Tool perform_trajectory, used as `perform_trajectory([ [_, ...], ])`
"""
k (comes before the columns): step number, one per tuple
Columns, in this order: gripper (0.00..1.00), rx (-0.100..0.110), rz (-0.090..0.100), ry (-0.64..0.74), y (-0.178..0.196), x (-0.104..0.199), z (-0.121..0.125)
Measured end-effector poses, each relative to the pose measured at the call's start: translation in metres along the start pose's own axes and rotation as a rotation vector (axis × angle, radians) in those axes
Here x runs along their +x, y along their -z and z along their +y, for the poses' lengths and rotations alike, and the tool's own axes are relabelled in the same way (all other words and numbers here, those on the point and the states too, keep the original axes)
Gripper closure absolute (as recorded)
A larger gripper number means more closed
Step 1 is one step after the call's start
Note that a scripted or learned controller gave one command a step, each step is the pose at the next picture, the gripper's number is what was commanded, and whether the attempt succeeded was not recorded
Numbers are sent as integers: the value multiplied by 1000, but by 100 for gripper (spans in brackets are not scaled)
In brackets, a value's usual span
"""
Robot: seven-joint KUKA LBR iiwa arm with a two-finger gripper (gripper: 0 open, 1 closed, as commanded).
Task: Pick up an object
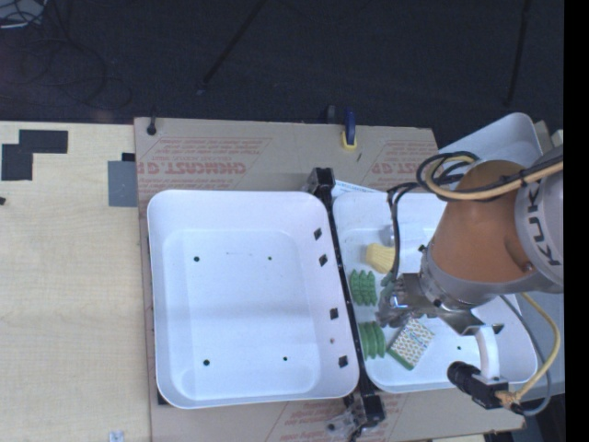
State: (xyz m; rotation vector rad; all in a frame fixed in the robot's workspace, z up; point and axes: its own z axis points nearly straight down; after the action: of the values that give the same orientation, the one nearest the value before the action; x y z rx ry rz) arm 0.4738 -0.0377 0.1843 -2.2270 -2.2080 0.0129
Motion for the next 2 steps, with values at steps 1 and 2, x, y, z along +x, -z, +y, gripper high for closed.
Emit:
perform_trajectory([
  [1, 100, -17, -3, 3, 94, -69, 23],
  [2, 100, -8, 3, 13, 72, -18, 72],
])
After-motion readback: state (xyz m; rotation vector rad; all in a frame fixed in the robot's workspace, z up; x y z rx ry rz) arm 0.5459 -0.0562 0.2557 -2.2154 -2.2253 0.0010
